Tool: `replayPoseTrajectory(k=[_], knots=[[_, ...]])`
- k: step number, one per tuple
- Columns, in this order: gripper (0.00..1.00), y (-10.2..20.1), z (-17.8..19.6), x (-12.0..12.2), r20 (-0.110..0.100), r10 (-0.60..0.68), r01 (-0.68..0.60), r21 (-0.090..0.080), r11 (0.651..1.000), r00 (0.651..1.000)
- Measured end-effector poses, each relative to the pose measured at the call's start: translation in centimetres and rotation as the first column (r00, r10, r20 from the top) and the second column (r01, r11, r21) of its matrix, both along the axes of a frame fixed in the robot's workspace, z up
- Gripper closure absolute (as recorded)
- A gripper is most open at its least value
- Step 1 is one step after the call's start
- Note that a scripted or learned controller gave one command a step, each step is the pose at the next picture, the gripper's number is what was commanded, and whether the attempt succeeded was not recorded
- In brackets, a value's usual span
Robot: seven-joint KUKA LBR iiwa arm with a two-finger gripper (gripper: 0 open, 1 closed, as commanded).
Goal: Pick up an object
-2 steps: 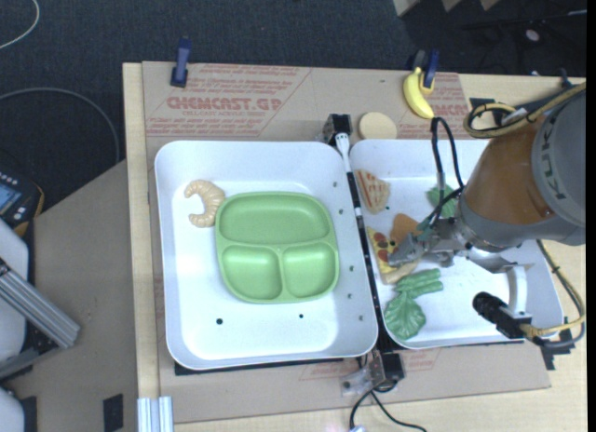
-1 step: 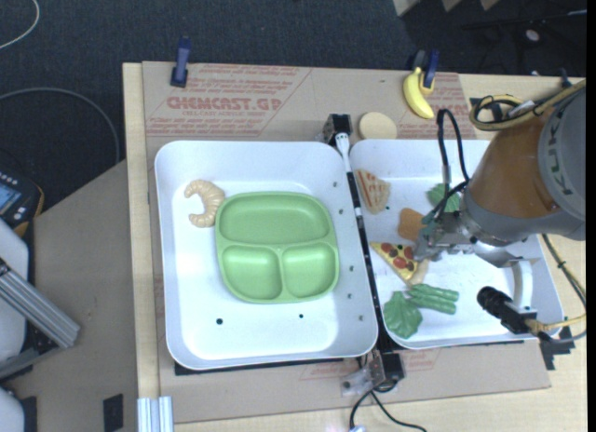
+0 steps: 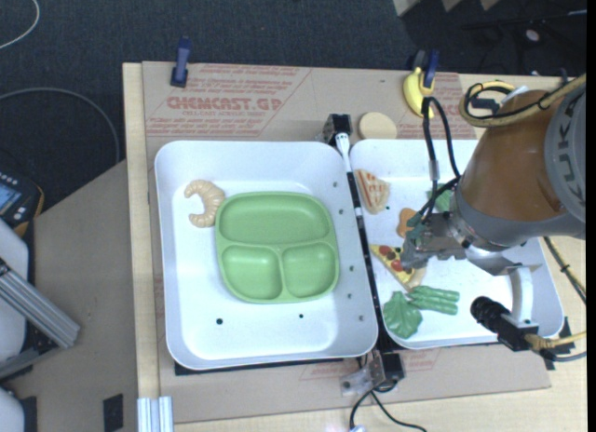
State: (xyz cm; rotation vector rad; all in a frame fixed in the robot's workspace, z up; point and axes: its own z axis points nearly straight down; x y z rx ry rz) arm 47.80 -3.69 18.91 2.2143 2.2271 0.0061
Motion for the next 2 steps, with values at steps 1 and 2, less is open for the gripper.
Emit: replayPoseTrajectory(k=[1, 2], knots=[[1.00, 5.6, 3.4, 0.2, 0.000, 0.000, 0.000, -0.001, 1.000, 1.000], [1.00, 6.5, 18.3, 0.3, 0.014, -0.001, 0.001, 0.000, 1.000, 1.000]])
